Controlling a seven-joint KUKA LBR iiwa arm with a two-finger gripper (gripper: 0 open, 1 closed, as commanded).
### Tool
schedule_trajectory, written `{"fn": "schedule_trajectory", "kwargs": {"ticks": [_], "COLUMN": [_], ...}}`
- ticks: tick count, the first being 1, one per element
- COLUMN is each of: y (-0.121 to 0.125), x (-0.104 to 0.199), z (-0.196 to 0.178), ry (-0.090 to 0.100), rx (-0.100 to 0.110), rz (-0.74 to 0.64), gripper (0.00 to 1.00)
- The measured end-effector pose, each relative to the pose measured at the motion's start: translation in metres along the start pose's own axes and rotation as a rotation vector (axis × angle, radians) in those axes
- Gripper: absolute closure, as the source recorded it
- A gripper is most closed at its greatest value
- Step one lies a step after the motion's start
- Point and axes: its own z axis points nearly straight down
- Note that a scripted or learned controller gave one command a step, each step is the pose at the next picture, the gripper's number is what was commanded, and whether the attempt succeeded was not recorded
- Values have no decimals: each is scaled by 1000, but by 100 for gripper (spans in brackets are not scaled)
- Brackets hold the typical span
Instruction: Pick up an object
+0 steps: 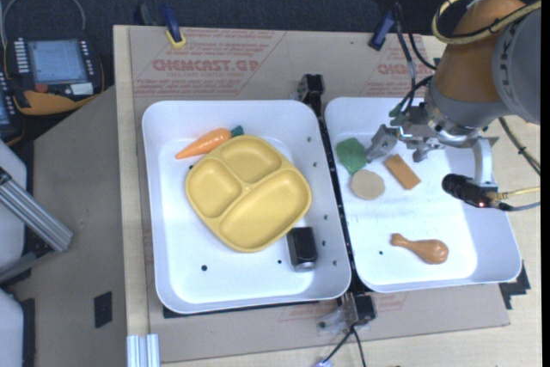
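Observation:
My gripper hangs over the back of the right bin, open, with its two grey fingers spread apart and nothing between them. Just in front of it lies an orange-brown block. A tan round disc sits left of the block, and a green piece lies behind the disc, near the left finger. Toward the front of this bin lies a brown drumstick.
The left bin holds a yellow divided plate, an orange carrot behind it and a small black block at the plate's front right. A black divider runs between the bins.

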Motion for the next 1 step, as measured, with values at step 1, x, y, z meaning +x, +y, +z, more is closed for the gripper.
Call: {"fn": "schedule_trajectory", "kwargs": {"ticks": [1], "y": [-1], "x": [-4], "z": [53], "ry": [-2], "rx": [-16], "rz": [1], "gripper": [0]}}
